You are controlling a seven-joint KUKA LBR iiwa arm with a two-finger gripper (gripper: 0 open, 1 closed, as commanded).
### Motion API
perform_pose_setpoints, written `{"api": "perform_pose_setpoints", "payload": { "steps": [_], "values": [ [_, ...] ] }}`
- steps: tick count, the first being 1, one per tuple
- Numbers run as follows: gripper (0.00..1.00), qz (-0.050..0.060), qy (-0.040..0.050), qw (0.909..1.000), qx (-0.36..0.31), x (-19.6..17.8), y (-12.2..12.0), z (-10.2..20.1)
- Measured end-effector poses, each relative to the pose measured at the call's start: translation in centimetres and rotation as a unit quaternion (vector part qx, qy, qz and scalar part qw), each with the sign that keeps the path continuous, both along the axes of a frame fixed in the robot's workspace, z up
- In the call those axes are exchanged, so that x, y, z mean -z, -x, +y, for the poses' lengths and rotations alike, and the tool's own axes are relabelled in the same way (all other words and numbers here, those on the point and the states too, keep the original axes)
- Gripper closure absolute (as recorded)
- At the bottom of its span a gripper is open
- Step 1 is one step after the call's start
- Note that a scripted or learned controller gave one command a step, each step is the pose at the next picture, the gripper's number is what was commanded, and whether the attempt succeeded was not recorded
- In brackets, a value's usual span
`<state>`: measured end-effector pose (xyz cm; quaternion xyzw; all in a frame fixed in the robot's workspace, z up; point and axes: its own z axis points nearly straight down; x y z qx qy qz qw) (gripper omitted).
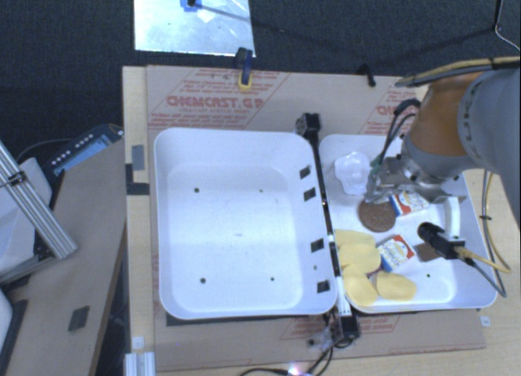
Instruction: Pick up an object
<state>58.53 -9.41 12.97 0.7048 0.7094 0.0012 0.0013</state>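
A: Where's the gripper (376, 190) sitting rn?
B: It's hanging low in the R bin (468, 289), w/ the arm (460, 122) reaching in from 3 o'clock. The tip is sitting right at the 12 o'clock edge of the brown disc (377, 218). Touching or not, can't tell.
A: Open or closed?
B: Can't tell from this angle. The disc is lying flat on the bin floor, approx. mid-bin.
A: Neighbours?
B: A clear crumpled wrapper (352, 171) is lying at the disc's 11 o'clock, just beside the gripper. One red-white packet (407, 202) is lying at 2 o'clock, another (396, 251) at 5 o'clock. Yellow pieces (360, 256) are piling up at 6–7 o'clock, near the bin's L wall. The L bin (236, 228) is sitting alongside at 9 o'clock.
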Motion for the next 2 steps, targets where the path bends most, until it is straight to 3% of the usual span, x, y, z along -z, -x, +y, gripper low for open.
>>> {"api": "perform_pose_setpoints", "payload": {
  "steps": [1, 2],
  "values": [
    [1.0, -0.001, -0.0003, 1.0, -0.002, -1.1, -0.1, 0.0],
    [1.0, -0.002, 0.0003, 1.0, 0.003, 4.1, 1.1, -0.4]
  ]
}}
